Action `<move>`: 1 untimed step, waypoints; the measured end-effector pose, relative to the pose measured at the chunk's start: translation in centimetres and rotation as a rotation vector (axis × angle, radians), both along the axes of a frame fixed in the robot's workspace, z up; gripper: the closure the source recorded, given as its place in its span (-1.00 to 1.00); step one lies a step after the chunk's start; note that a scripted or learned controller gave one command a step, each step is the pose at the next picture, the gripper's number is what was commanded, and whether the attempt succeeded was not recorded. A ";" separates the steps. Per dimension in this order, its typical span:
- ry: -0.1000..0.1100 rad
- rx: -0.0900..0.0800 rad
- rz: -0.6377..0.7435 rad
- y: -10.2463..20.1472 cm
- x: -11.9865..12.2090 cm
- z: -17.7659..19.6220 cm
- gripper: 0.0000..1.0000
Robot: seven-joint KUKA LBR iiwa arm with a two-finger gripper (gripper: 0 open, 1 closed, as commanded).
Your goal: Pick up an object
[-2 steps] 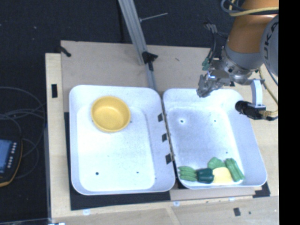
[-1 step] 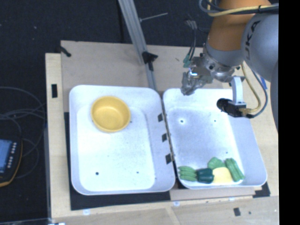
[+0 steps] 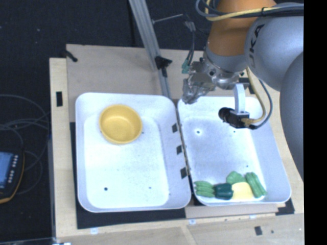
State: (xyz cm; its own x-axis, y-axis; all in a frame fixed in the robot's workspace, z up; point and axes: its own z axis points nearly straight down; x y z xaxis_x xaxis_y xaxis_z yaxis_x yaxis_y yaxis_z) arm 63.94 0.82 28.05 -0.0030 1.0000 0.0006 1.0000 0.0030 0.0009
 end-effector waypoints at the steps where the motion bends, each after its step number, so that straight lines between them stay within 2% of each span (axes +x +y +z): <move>1: 0.002 0.000 0.000 4.9 0.0 -2.3 1.00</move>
